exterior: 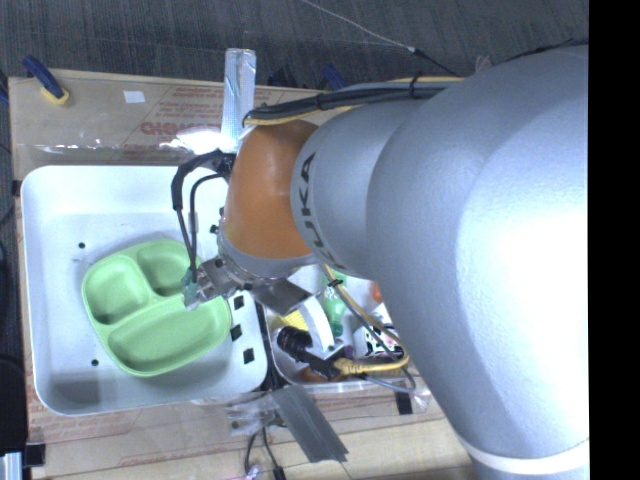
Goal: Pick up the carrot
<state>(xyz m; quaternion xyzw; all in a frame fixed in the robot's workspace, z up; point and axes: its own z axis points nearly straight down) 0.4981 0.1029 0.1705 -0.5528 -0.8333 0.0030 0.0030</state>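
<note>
Reaching in from the right, my grey arm (470,228) lies over nearly all of the right bin (300,385), and the orange band (262,203) above my wrist sits over the divide between the two bins. Below that band, my claw (207,288) hangs at the right edge of the green plate (150,318). So much of it is hidden under the wrist that I cannot tell how far open it is, and I see nothing gripped in it.

The green plate has three compartments and lies in the left bin (45,268), toward its near right corner, with bare white floor on its far side and to its left. Both bins rest on the table (120,118), whose brownish top shows beyond the left bin.

As for the carrot (376,291), a small orange patch peeks out from under my arm in the right bin, and too little of it shows to be certain that it is the carrot. Just beside it toward the left is a small green thing (335,315) I cannot identify. That patch lies well apart from my claw, on the other side of my wrist.
</note>
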